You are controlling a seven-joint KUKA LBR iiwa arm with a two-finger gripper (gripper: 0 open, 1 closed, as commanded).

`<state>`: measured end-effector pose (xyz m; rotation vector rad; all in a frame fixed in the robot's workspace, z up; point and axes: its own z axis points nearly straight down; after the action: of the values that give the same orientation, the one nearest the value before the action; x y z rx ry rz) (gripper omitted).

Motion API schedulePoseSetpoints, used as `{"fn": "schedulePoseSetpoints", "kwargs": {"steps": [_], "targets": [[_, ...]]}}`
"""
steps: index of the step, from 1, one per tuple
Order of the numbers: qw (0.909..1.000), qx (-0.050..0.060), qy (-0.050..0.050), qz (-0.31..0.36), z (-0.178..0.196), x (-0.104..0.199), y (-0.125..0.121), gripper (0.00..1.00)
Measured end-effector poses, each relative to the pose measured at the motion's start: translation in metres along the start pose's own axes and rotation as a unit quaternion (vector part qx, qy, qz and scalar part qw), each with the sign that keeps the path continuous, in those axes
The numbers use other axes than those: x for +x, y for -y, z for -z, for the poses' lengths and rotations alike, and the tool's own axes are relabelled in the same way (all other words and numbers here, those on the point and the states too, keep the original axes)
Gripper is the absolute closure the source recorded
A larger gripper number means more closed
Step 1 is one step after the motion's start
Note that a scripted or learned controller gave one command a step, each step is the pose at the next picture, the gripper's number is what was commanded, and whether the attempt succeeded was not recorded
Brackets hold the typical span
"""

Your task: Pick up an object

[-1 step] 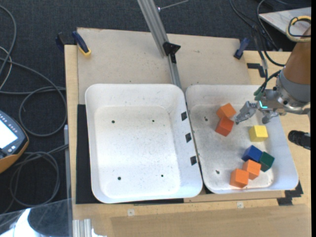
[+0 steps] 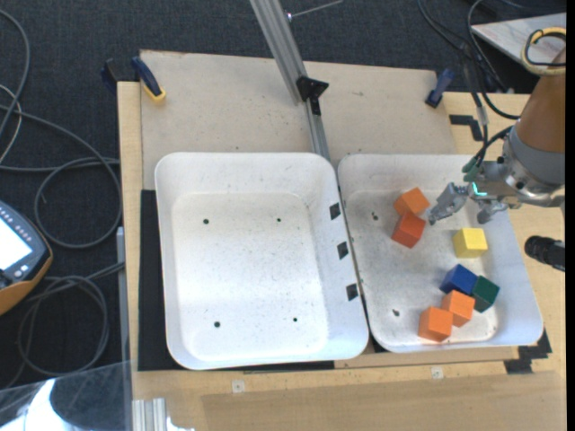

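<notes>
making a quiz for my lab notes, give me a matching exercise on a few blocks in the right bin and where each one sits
Things:
1. yellow block
2. green block
3. blue block
4. red-orange block

Places:
A. touching the blue block's right side
B. just below the orange block at the bin's far end
C. alone, below the gripper
D. directly above the two orange blocks at the near edge

Pairs: 1-C, 2-A, 3-D, 4-B
</notes>
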<state>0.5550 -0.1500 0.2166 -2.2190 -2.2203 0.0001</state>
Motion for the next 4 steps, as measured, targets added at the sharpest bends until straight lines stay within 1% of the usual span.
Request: {"fn": "schedulePoseSetpoints", "kwargs": {"steps": [1,2,3,4], "targets": [[1.0,0.002,0.0,-0.001,-0.057,-0.009,0.001,0.0],[1.0,0.003,-0.001,0.0,-0.12,-0.011,0.004,0.0],[1.0,0.0,0.0,0.0,-0.117,-0.01,0.004,0.0],[1.0,-0.001,0.0,0.0,-0.106,-0.01,0.003,1.0]]}}
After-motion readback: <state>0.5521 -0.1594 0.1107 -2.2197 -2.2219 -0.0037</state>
